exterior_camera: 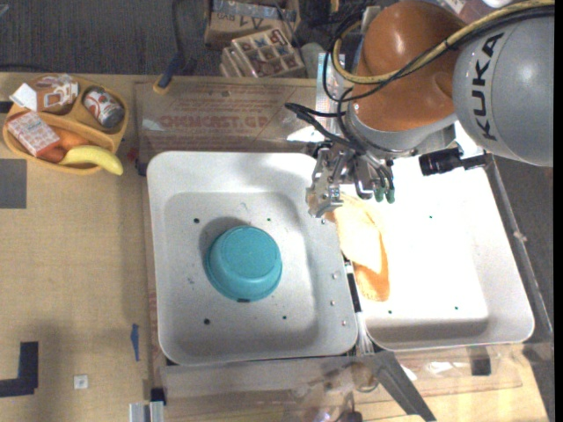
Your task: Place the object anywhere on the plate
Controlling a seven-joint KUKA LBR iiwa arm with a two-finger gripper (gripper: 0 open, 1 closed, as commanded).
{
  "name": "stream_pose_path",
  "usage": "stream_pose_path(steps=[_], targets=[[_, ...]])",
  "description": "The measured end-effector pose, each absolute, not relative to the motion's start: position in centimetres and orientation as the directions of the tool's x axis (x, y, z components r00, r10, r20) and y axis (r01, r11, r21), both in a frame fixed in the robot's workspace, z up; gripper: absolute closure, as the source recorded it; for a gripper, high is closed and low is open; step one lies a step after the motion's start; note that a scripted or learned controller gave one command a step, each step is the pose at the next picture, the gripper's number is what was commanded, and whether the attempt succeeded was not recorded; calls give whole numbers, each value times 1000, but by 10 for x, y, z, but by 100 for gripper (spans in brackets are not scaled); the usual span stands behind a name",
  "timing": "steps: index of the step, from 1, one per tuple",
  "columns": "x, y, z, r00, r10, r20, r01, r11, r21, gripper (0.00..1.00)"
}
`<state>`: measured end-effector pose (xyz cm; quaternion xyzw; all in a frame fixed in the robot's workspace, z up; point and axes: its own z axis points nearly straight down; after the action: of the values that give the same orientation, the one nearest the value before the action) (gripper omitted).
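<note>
Wooden bench spans the view, and nearest the camera, at about 6 o'clock, we note the front lips of two shallow white bins set side by side. We record the left bin holding a teal plate, which looks like an upturned shallow dish, sitting slightly left of that bin's middle with nothing resting on it. We see the right bin at roughly 4 o'clock; along its left wall lies a yellow-orange cloth, limp and elongated, its lower end near the divider between the bins and its upper end running up under the gripper. The cloth is well apart from the plate, in the other bin. We log the gripper just above the cloth's top end, at the bins' shared edge; the metal fingers point down, touching or nearly touching the fabric, but we cannot tell their spread or whether they pinch it. Behind it, at 1 o'clock, rises the grey arm with its orange band. Farthest, at 10 o'clock, an orange tray carries a banana and small packets.
</note>
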<state>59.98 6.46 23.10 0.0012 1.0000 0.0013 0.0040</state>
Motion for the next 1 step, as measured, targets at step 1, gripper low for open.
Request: stream_pose_path(steps=[1], targets=[[615, 114, 228, -1000, -2, -8, -2, 1000, 3, 100]])
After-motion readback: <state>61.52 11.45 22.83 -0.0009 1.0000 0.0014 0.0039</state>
